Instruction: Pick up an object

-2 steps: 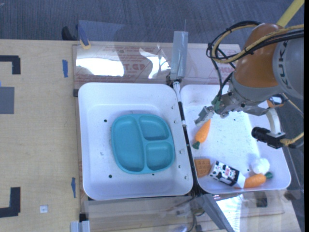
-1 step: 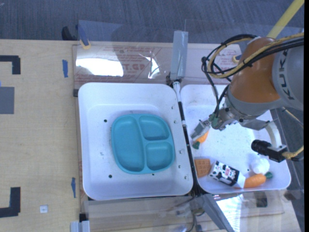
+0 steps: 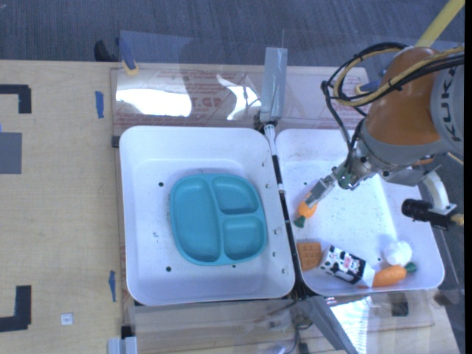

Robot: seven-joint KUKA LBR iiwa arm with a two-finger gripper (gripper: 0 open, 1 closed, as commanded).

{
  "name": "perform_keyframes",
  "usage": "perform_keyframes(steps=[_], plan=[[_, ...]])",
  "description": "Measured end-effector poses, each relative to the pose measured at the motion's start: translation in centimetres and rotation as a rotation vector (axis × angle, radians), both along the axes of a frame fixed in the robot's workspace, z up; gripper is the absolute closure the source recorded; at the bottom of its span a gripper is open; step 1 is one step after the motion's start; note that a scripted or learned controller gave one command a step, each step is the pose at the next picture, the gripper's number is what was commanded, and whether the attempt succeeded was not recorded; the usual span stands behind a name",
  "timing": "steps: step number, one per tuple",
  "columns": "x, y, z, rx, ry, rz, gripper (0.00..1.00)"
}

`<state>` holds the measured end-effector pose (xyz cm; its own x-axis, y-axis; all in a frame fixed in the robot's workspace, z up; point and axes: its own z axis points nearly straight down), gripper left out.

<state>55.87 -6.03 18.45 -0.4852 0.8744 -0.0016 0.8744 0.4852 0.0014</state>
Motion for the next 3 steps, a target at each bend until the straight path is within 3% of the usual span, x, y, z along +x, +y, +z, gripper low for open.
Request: perform_keyframes(steps=[1,2,3], plan=[[2.7,-3.5,-8.7,0.001,-0.002,0.062,0.00],[-5.3,-8.9,7.3,-0.003,-0.008,0.064,0.00],[-4.0,-7.4,-6.7,0.000,-0.002,0.302,0.00]])
